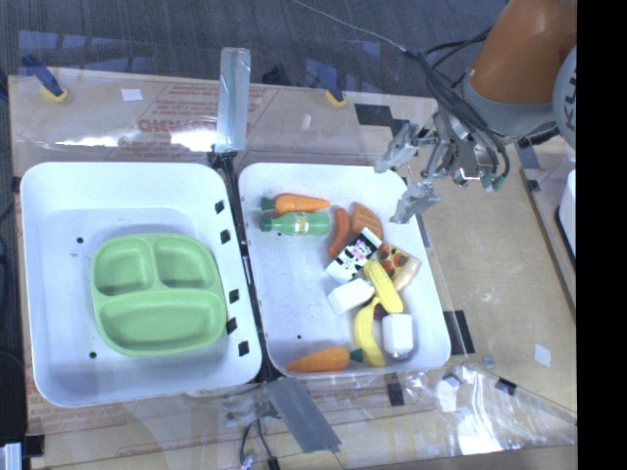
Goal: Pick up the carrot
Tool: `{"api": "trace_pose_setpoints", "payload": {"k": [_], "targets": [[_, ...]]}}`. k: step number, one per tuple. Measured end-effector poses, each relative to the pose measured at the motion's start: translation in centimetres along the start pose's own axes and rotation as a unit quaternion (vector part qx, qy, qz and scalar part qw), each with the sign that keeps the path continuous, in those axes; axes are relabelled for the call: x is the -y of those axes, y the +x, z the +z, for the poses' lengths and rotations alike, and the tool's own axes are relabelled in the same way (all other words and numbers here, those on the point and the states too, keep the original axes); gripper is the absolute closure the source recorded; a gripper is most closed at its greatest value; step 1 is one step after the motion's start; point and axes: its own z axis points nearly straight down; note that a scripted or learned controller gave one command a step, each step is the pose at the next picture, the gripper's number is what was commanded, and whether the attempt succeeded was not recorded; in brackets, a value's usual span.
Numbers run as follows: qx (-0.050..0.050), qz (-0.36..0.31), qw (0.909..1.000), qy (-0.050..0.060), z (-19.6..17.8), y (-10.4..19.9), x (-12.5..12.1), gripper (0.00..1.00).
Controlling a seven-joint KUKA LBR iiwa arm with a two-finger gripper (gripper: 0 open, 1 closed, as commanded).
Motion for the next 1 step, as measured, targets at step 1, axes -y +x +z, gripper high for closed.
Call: {"api": "trace_pose_setpoints", "payload": {"k": [1], "targets": [[-0.007, 0.0, 1.0, -0.003, 15.81, 0.67, -2.15, 0.0]]}}
